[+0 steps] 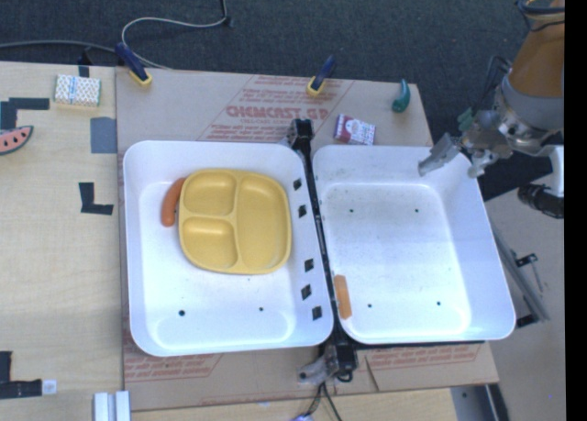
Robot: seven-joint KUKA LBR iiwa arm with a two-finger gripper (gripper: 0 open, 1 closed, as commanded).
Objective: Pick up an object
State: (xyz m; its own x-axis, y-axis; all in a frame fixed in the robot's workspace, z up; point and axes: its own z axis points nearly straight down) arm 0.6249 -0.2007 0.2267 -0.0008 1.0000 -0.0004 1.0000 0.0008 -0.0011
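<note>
Farthest left of the fingers (434,162), on the pale wood of the counter (55,254), lie a small checkered block (76,90) and a watermelon-slice shape (15,139) at the frame's edge. A blue clamp (134,63) grips the cardboard sheet (248,107) under the bins, well to the fingers' left and a little farther back.

The left bin (147,318) sits well left of the fingers. It holds a yellow divided plate (234,220) lying flat, with an orange sausage-shaped piece (170,202) touching the plate's far-left edge. A yellow clamp (321,75) stands behind the seam between the bins, and a small red-and-white packet (354,128) lies on the cardboard just left of the fingers, outside the bins.

The right bin (477,318) lies below and to the left of the fingers. A second short orange piece (342,296) lies against its left wall, near the front corner and well apart from the fingers. A green clamp (401,95) sits close behind the fingers, slightly left.

The fingers hang over the right bin's back right corner, spread apart, with nothing between them. The grey arm (537,61) with its orange band rises behind them to the right.
</note>
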